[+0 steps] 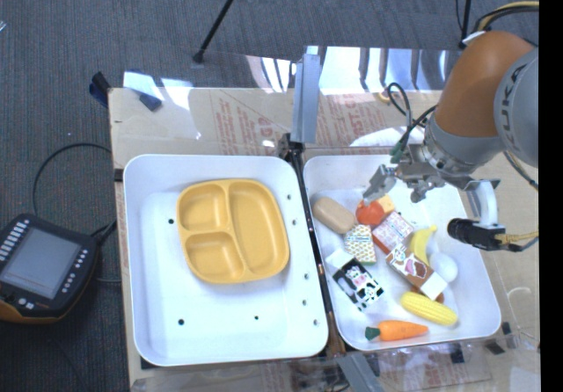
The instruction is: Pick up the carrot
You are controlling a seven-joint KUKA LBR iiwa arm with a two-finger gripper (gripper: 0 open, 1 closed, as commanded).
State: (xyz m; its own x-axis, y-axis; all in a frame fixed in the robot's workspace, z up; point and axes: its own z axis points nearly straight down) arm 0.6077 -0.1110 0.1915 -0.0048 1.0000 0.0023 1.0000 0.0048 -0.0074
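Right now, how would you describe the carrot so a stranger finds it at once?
Look in the right white bin, at its near edge. The carrot lies flat there, just below the yellow corn cob. It alone is orange with a green tip.

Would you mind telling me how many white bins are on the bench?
2. The left bin holds a yellow divided plate; the right bin holds the toy food, including the carrot near its front edge. Nothing suggests a hidden third.
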